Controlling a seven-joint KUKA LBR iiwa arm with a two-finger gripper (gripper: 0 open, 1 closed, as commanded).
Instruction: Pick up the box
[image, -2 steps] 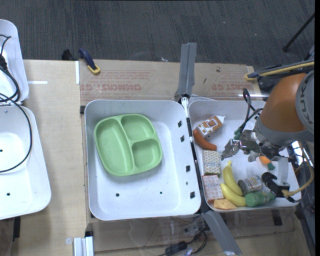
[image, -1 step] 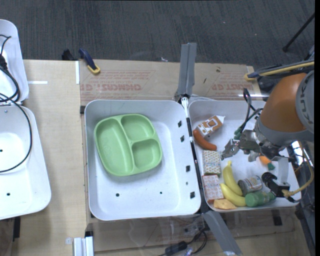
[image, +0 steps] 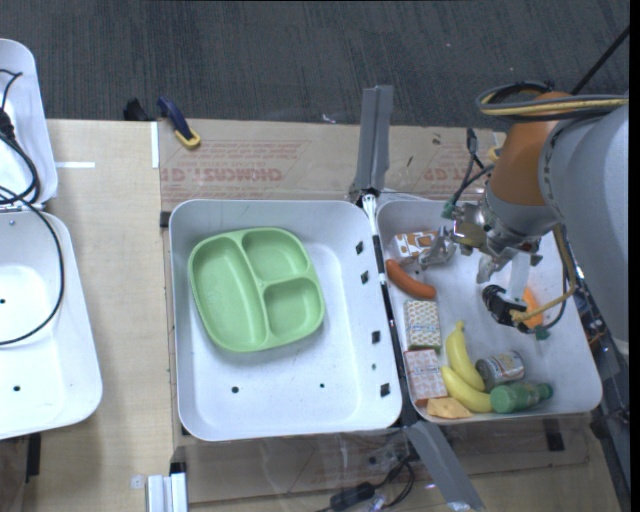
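In the right bin (image: 570, 345), a small orange-and-white box (image: 411, 243) lies at the far left corner. Two more flat boxes sit along the left wall: a patterned one (image: 422, 323) and a red-and-white one (image: 425, 373) nearer the front. My gripper (image: 440, 250) hangs low over the far part of this bin, just right of the small orange-and-white box and close to it. Nothing can be seen held in it.
Also in the right bin are a sausage (image: 411, 282), a banana (image: 459, 366), a metal can (image: 500, 368), a green bottle (image: 520, 397), a yellow wedge (image: 449, 408) and a small orange piece (image: 533, 300). The left bin (image: 200, 390) holds a green divided plate (image: 257, 288).
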